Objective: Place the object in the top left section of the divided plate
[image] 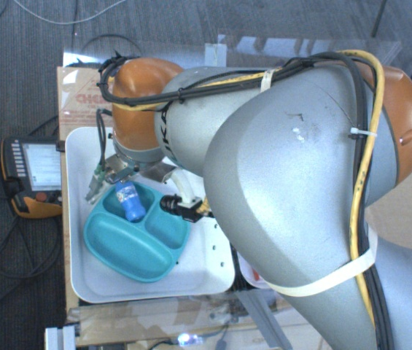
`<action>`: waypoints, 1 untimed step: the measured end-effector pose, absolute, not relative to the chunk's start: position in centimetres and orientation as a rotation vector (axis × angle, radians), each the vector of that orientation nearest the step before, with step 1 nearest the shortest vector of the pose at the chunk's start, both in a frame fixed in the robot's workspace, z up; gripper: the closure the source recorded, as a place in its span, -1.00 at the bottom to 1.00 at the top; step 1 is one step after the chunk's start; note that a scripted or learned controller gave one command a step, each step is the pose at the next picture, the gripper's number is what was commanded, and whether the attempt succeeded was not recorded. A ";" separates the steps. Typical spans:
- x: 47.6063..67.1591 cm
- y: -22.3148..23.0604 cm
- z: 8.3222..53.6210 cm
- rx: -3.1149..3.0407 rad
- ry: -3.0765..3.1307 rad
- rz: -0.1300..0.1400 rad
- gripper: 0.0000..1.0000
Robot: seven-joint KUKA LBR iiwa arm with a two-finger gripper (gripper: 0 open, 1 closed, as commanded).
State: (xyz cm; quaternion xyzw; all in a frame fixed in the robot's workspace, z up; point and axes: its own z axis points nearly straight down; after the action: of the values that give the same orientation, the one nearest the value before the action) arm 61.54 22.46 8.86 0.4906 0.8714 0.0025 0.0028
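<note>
Just below the gripper, whose state I cannot tell, the blue object lies in the teal divided plate's upper section, apparently delivered.

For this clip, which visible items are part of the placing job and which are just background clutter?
Job items:
- blue object, lying in the plate's upper left section
- teal divided plate
- tool, just above the object

Just lying about:
- white bin holding the plate
- handheld pendant on the floor
- loose cables on the carpet
</note>
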 end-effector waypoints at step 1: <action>56.6 21.9 9.5 1.502 2.715 0.051 -1.00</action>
State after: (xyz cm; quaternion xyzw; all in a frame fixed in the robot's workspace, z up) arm 56.60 21.91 9.48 0.4839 0.8748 0.0163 0.0191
